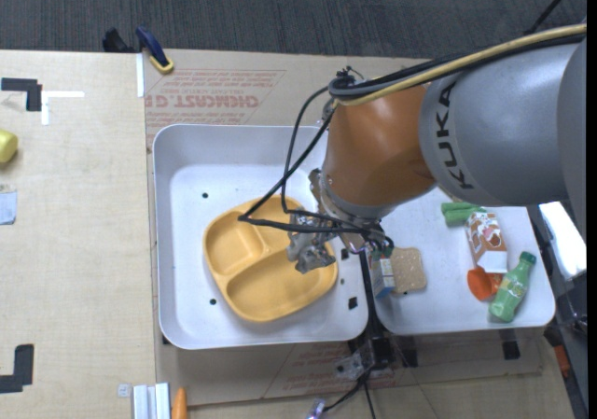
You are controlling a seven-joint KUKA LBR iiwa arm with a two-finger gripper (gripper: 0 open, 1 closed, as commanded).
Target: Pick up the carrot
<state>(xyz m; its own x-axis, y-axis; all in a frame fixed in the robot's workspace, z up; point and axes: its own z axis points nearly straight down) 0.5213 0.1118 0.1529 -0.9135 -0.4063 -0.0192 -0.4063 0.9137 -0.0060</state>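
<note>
An orange carrot (479, 285) lies in the right bin (438, 319), wedged between a red-and-white snack packet (486, 240) and a green bottle (511, 288) that cover parts of it. My gripper (312, 255) hangs over the left bin (170, 221), just above the right side of a yellow divided plate (250, 268). It is far to the left of the carrot. The big orange and grey wrist above hides much of the space between the bins.
In the right bin there are also a tan square piece (409, 270), a small packet (383, 273) and a green item (457, 214). A yellow object (6, 146) sits at the bench's far left, and a blue-and-yellow clip (154, 48) at the back.
</note>
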